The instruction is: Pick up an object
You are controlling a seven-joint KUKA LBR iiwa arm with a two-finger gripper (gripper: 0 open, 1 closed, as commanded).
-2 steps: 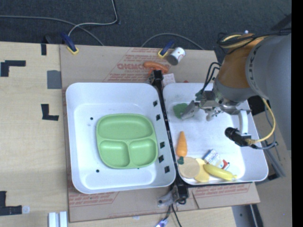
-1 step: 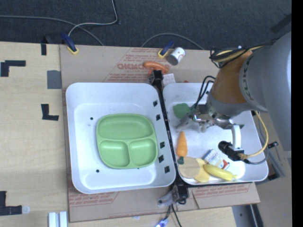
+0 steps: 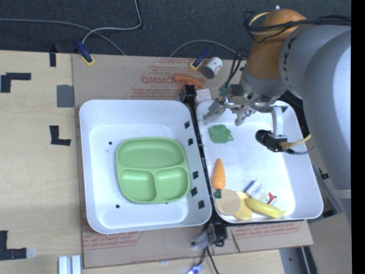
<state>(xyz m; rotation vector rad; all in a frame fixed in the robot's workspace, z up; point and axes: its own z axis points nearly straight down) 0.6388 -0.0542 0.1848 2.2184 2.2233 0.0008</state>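
**Green leafy toy under the tool**

Green leafy toy piece lies flat near the far end of the right white bin, just below your tool, whose metal fingers look spread wide with nothing between them. You risk scraping the bin floor, because the piece is so thin. You could also clip the divider, since it sits beside the left white bin. The orange carrot toy and yellow banana toy lie well apart.
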